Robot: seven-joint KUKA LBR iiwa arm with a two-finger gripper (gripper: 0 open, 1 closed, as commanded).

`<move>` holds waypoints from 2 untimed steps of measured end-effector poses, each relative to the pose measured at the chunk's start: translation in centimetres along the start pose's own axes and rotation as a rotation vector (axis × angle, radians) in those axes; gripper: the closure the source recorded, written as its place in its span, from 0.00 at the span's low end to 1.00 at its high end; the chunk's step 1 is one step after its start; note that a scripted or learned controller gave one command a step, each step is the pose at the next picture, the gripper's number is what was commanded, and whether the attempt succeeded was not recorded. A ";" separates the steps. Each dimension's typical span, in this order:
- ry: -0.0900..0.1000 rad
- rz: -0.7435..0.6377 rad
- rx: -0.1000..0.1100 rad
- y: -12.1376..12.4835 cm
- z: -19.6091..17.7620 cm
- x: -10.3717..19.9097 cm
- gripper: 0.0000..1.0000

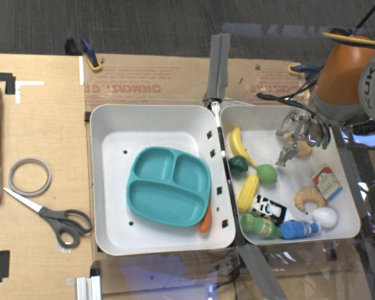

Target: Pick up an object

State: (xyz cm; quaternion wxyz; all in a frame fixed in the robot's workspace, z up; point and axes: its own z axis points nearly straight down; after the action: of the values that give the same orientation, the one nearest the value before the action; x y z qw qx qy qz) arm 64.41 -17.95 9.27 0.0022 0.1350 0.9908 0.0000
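My gripper (302,144) hangs over the far right part of the right bin (262,116), its fingers (287,154) spread open. A small tan, rounded object (305,147) lies between and under them; whether they touch it I cannot tell. In the same bin lie a banana (237,144), a dark green piece (239,164), a green lime (267,174), a corn cob (248,192), a croissant (309,197), an orange carton (327,183), a white egg (325,217), a blue bottle (298,229), a green bottle (259,225) and a black-and-white box (270,208).
The left bin (112,127) holds a teal divided plate (169,186) and a carrot (205,220) by its right wall. Scissors (53,217) and a tape roll (29,175) lie on the bench at left. The orange wrist band (347,67) looms over the bin's far right corner.
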 end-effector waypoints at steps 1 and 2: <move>0.001 0.084 0.001 -6.1 0.0 6.3 0.00; -0.004 0.081 0.001 -6.0 -1.1 6.1 1.00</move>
State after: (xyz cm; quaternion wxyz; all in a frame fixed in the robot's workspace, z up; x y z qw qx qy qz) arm 56.87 -22.10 10.32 0.0043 0.1748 0.9846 -0.0008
